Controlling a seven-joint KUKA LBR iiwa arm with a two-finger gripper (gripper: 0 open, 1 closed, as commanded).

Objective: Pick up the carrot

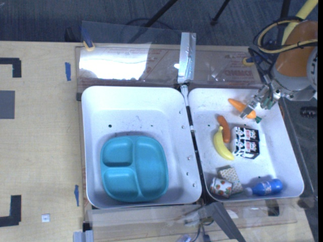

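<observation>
The claw [251, 111] sat right at the carrot [237, 104]; I could not tell its state. The carrot looked small, light, hard and smooth, so grab its thick middle.

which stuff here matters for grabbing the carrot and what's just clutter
For the job:
carrot, far end of the right bin
gripper, at the carrot's right end

Lying about:
banana
sausage
black-and-white carton
patterned cup
blue bottle
blue divided plate
</observation>
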